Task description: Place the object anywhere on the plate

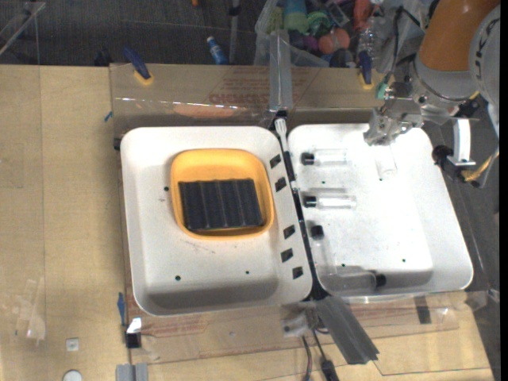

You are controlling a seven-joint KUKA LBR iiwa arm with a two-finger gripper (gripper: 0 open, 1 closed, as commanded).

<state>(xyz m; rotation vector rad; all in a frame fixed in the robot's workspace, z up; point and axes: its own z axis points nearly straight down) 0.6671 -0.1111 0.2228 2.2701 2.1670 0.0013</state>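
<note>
A yellow-orange plate (190, 165) lies in the left bin (151, 276). On it rests a flat black ridged object (221, 205) that covers most of the plate's middle. My gripper (383, 130) hangs over the far edge of the right bin (429, 236), well to the right of the plate and apart from the black object. Nothing is visible in its grasp.
In the right bin lie clear tubes with black caps: one far left (324, 158), one mid left (329, 201), one at the near edge (357, 278). A small black piece (315, 231) sits by the divider. A box of coloured toys (325, 14) stands behind the bins.
</note>
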